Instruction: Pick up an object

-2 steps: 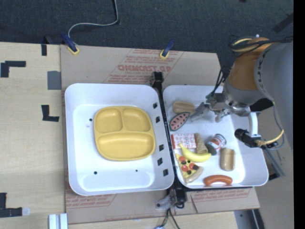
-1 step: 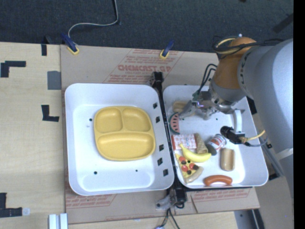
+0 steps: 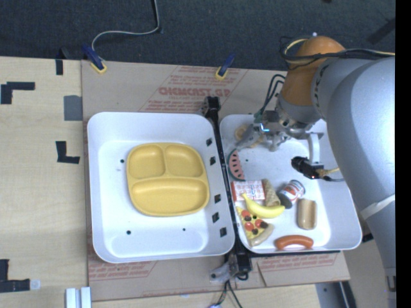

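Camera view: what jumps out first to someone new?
The yellow divided plate lies alone in the left bin. The right bin holds a cluster of toy food near its front: a banana, a pizza slice, a hot dog bun and a sausage. The grey arm hangs over that bin's far end.

Dark carpet (image 3: 192,18) along top, pale wooden bench (image 3: 38,191) with black tape marks (image 3: 64,153), brown cardboard sheet (image 3: 186,92) clamped by two blue-yellow clips (image 3: 95,60), thin cable (image 3: 138,31) looping across carpet, even overhead light
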Robot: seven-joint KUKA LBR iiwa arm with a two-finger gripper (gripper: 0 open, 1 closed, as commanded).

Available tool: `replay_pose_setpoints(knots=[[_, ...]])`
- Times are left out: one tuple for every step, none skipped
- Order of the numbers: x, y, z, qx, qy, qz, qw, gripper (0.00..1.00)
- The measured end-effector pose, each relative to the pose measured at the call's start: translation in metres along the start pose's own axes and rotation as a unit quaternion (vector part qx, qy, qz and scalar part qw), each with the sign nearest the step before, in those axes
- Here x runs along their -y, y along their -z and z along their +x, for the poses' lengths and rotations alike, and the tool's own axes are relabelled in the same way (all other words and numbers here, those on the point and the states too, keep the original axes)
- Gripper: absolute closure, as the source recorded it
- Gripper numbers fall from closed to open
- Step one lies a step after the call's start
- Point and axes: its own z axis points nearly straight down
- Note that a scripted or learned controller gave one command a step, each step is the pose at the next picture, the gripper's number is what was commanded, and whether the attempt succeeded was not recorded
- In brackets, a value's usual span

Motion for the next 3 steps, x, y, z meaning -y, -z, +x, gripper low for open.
replay_pose_setpoints(knots=[[0.0000, 0.0000, 0.0002, 0.000, 0.000, 0.000, 1.0000, 0.00], [0.0018, 0.0087, -0.0007, 0.001, 0.000, 0.004, 1.0000, 1.00], [0.0015, 0.0088, -0.0008, 0.002, 0.000, 0.003, 1.0000, 0.00]])
